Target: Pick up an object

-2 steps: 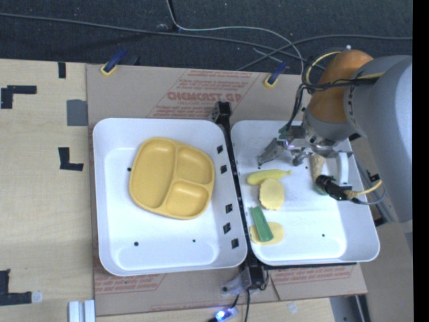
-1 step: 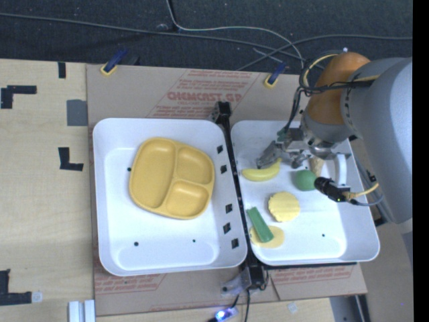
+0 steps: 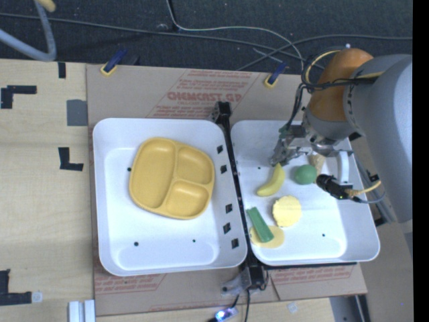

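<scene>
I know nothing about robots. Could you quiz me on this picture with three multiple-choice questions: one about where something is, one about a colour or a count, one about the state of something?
1. Where is the yellow divided plate?
A. In the left bin
B. In the right bin
C. On the cardboard outside the bins

2. What colour is the small ball beside the banana?
A. Red
B. Green
C. Blue

3. What lies in the plate's compartments?
A. A banana
B. A green ball
C. Nothing

Answers:
1. A: the plate sits in the bin on the left.
2. B: the ball to the banana's right is green.
3. C: all three compartments show bare yellow; the toy foods lie in the right bin, under the gripper.
</scene>
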Controlling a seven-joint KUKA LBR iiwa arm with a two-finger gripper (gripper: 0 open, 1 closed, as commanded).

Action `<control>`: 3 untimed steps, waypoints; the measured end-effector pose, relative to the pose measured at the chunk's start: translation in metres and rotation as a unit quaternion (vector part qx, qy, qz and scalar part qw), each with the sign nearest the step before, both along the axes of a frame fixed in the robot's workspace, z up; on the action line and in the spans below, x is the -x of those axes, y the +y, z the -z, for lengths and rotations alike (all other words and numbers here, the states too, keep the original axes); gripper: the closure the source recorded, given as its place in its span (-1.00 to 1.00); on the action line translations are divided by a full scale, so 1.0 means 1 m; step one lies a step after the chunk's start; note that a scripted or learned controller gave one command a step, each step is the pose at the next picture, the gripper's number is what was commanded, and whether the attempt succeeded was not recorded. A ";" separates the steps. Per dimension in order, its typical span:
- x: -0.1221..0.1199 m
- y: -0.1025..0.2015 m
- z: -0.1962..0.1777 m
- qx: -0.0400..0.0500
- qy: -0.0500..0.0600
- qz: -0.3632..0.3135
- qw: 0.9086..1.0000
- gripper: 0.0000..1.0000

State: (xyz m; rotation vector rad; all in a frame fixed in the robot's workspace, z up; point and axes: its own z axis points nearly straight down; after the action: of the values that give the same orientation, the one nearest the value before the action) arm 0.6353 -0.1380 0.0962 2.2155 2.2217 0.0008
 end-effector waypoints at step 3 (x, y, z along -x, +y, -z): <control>-0.002 0.011 -0.132 -0.001 0.000 0.000 1.000 1.00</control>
State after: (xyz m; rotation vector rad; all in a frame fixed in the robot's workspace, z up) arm 0.6377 -0.1267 0.2283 2.2174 2.2216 0.0033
